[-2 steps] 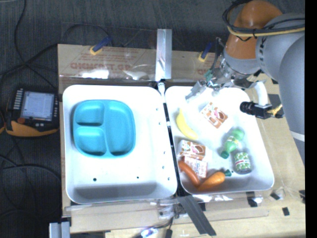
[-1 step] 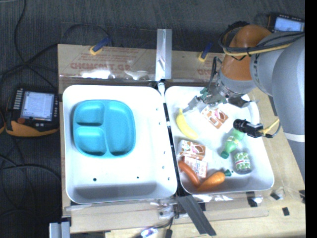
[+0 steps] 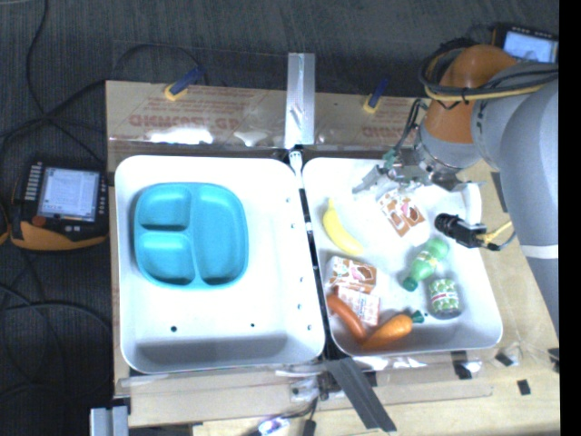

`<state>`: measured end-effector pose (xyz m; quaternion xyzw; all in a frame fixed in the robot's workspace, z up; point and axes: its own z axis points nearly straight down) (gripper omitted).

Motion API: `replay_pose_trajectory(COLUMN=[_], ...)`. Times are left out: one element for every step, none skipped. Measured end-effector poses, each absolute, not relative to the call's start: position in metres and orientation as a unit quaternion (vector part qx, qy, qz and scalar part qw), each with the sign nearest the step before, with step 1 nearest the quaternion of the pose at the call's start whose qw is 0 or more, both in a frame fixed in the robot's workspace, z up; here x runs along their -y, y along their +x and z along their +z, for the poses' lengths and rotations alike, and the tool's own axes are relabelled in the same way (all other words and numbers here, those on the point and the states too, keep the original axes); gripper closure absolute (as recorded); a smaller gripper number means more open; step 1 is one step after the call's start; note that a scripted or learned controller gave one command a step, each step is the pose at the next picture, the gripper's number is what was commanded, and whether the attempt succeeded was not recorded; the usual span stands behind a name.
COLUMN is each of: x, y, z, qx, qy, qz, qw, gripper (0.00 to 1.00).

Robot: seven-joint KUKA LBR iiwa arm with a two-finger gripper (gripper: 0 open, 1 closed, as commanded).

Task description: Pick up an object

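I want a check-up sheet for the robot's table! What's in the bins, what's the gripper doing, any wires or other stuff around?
Surface: bench bears two white bins, left bin and right bin, side by side.
Job's things: in the right bin, a banana, carrot, green bottle, green can, snack packet and two cartons.
Clutter: blue divided plate in the left bin.
Gripper: gripper is over the right bin's far end, above the snack packet; nothing seen between its fingers.
Cables: black cables on the floor at left.
Surroundings: handheld screen pendant on dark carpet.
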<state>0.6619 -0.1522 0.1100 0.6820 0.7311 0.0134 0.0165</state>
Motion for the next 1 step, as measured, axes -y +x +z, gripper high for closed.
replay_pose_trajectory(x=[0.1671], y=[0.6479], z=[0.0890], qx=[-0.695], qy=[0.719], qz=[0.0018], qw=[0.005], gripper=[0.00])
